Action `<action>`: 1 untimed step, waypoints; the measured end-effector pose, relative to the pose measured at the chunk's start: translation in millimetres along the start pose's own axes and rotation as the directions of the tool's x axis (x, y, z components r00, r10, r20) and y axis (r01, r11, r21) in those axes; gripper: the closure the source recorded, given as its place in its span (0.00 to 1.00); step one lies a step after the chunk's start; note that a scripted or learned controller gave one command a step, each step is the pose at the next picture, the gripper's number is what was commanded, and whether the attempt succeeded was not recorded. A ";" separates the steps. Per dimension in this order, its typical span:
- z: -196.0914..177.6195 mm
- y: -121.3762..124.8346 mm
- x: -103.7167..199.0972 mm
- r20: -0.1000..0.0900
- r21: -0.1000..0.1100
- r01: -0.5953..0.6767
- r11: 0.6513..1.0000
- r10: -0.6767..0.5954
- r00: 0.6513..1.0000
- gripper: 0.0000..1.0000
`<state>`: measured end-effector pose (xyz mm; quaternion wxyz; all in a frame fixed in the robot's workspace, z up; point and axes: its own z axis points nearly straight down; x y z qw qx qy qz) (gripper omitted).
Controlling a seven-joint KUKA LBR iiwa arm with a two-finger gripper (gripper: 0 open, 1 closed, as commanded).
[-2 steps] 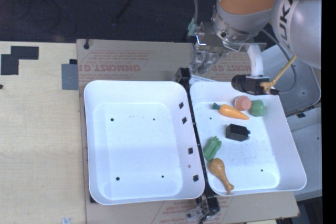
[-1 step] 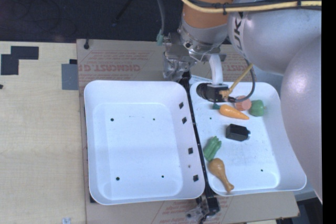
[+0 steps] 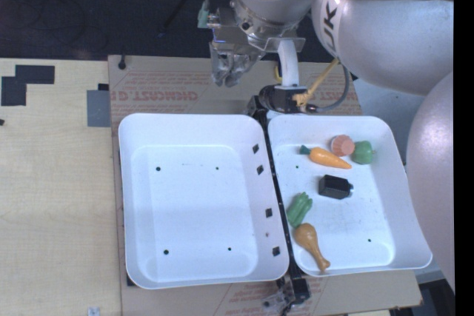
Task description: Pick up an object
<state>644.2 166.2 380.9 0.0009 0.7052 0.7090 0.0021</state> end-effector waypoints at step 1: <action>10.5 -88.6 -29.0 0.003 0.013 -0.009 1.000 0.009 1.000 1.00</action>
